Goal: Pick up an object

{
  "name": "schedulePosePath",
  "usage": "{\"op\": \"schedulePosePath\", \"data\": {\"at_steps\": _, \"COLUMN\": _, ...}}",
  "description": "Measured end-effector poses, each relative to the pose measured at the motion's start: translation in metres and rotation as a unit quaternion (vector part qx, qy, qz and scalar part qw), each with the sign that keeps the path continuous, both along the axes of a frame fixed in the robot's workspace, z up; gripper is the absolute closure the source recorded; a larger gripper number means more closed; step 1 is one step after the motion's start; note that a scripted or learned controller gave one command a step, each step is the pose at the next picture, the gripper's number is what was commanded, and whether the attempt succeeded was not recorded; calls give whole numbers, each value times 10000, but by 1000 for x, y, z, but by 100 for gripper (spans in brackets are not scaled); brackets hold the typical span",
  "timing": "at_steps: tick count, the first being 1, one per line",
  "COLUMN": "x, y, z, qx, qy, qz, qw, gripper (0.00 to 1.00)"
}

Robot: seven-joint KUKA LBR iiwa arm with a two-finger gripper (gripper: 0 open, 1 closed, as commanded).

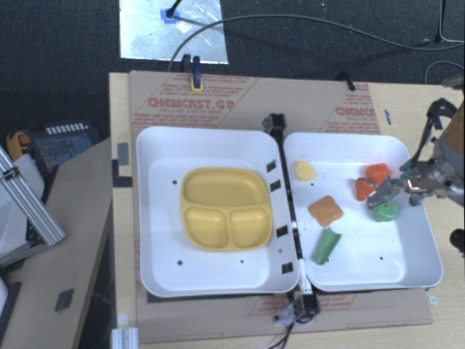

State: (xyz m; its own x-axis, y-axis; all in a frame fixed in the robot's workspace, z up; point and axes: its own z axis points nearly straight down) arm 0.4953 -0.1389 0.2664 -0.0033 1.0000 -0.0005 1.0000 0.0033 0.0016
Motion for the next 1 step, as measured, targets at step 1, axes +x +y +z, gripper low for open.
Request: {"op": "schedulePosePath", "data": {"at_steps": 1, "x": 5, "y": -9, "z": -54, "qx": 4, "qy": 20, "qz": -12, "qw": 10000, "gripper": 0}}
